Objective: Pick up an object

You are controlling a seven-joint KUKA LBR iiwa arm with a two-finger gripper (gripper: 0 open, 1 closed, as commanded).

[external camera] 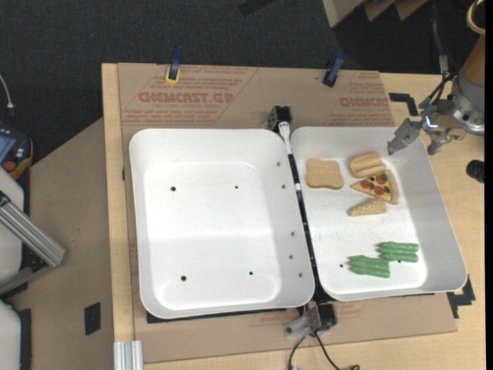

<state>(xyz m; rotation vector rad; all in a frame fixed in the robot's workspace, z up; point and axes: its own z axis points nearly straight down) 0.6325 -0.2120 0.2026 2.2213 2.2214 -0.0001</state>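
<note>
Two white bins are sitting side by side on a board, the left bin (208, 222) showing only its bare floor and the right bin (431, 206) holding several toy foods. The gripper (420, 139) is hanging over the upper right corner of the right bin, reaching in from the right, with its two fingers (402, 140) spread apart and nothing between them. Just to its left, near the bin's top, a hot dog (367, 164) is lying, and a bread slice (324, 174) is resting beside it, closer to the divide between the bins. A pizza slice (377, 185) is sitting right below the hot dog, touching or nearly touching it, and a tan wedge (367, 208) is lying just under the pizza. Well apart from these, near the bin's lower edge, two green bean pods (383, 259) are lying close together, one slightly above and to the right of the other. The gripper is touching none of the foods. A blue clamp (335, 68) and a yellow-tipped clamp (174, 68) are gripping the board's far edge.
</note>
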